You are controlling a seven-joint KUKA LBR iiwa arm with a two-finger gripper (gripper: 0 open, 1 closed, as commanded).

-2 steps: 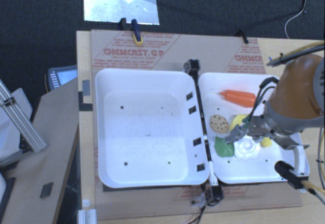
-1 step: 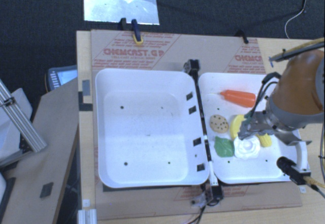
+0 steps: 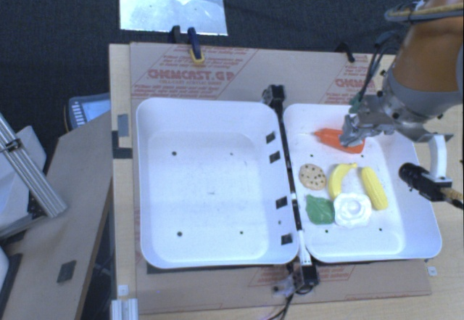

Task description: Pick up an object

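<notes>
While I'm watching from the overhead camera, the grey arm with the orange band (image 3: 428,50) is reaching in from the right with its two-finger gripper (image 3: 351,131) down in the right shallow white plastic bin (image 3: 420,239), sitting right at the right end of the orange carrot-shaped toy (image 3: 330,138). The carrot lies flat near the back of that bin, pointy end toward the divider. Honestly I can't tell how far the claw is spread or whether it actually has the carrot pinched, the tips just blur into the orange from this angle. Further forward in the same bin there's a round tan cookie with dark chips (image 3: 312,176), a curved yellow banana (image 3: 338,179) just beside it, a yellow corn cob (image 3: 374,188) to the right of that, a flat green leafy piece (image 3: 318,209) and a white fried-egg-looking thing (image 3: 353,210) touching the green one. The left shallow white bin (image 3: 210,181) sits alongside, sharing the middle divider
</notes>
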